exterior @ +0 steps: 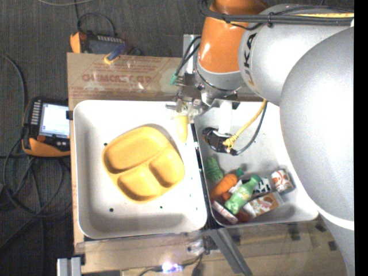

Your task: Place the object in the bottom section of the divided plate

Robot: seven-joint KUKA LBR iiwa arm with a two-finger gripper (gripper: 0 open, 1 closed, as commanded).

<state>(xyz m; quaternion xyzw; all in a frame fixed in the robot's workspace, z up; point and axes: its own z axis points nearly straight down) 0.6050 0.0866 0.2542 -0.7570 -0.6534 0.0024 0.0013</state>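
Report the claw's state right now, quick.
Claw: closed on a pale yellow object, which hangs from it at the right edge of the left bin, beside the yellow divided plate.

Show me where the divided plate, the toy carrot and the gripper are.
divided plate [144, 163], camera view, on the ridge between its sections.
toy carrot [224, 184], camera view, on its orange body.
gripper [185, 109], camera view, between its fingertips.

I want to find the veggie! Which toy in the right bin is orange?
The carrot. It is the one orange toy in the right bin, lying slantwise beside the green bottle. The others in the pile are green, red or white.
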